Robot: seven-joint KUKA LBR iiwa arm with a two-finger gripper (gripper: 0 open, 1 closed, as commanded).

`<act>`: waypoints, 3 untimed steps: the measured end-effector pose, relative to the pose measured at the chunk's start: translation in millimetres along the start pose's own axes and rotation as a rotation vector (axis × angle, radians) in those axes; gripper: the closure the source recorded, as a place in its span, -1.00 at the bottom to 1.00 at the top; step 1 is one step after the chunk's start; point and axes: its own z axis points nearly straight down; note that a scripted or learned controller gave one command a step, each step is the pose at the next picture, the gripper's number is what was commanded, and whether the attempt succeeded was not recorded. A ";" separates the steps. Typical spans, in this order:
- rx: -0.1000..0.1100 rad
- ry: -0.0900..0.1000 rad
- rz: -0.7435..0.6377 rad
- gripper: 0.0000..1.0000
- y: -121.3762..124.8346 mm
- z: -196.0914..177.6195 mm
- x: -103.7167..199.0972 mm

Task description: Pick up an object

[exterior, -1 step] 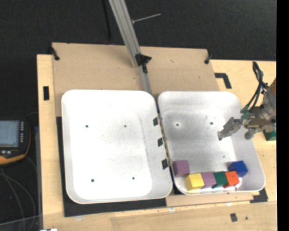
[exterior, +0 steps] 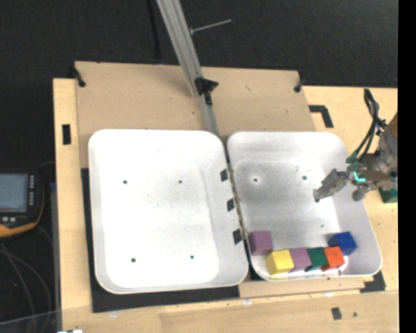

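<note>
We look down on 2 shallow white bins set side by side on a tan bench [exterior: 277, 311]. The left bin [exterior: 159, 207] shows bare white floor with a few dark specks. The right bin [exterior: 298, 158] carries all the blocks, gathered along its near edge.

We count 6 blocks there. A purple block [exterior: 261, 241] sits a little apart toward the divider between the bins. In front of it runs a row: a yellow block [exterior: 280, 261], a second, paler purple block [exterior: 300, 257], a green block [exterior: 317, 257] and an orange block [exterior: 333, 257], each touching or just beside its neighbour. A blue block [exterior: 343, 241] sits just behind the orange one, near the bin's right corner.

The gripper [exterior: 343, 186] hangs over the right side of the right bin, coming in from the right edge of the view, with cables looping above it. We see 2 grey fingers spread apart, 1 [exterior: 328, 184] angled out over the bin floor toward the left, the other near the bin's right rim. Nothing lies between them, so the claw is released and grasping nothing. It is well apart from the row of blocks, which lies nearer to us.

A slanted metal bar [exterior: 184, 47] runs from the top of the view down to the gap between the bins. A small screen device [exterior: 10, 196] rests off the bench at the left.
</note>
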 end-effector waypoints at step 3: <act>-0.001 0.000 0.004 -1.00 0.1 0.0 -0.1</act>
